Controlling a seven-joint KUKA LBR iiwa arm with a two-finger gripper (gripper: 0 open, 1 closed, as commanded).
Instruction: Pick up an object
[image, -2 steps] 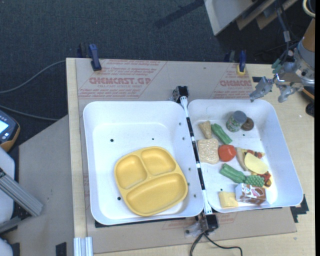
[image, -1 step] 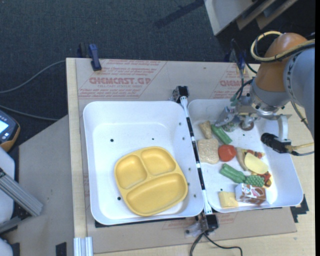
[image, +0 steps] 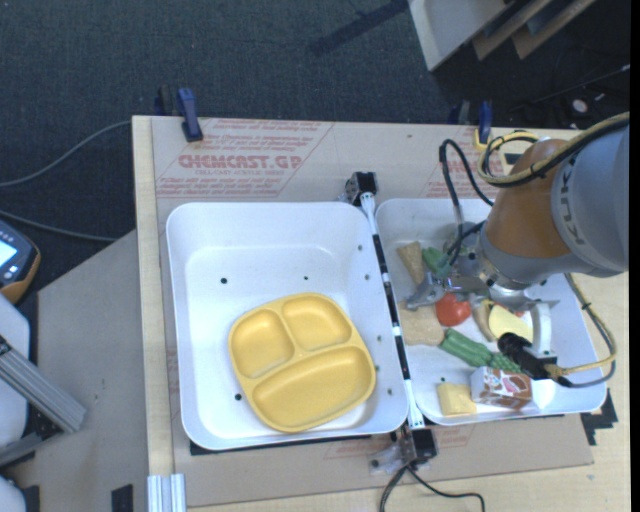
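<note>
The right bin (image: 400, 222) holds several small things: a red tomato-like ball (image: 453, 310), a green pepper-like piece (image: 467, 349), a tan wedge (image: 411, 262), a yellow block (image: 456, 400), a small printed packet (image: 503, 384), and a pale yellow banana-like piece (image: 497, 320). My gripper (image: 447, 283) reaches down into this bin from the right, just above the red ball, with a green thing (image: 433, 260) beside it. The arm's orange band (image: 520, 215) hangs over the bin's middle and hides what lies under it.
The left bin (image: 200, 240) holds a yellow three-compartment tray (image: 300, 362). A metal clip (image: 361, 186) joins the bins at the back. Cables (image: 460, 170) run along the right bin's far rim. The bench board's edge (image: 145, 300) lies to the left.
</note>
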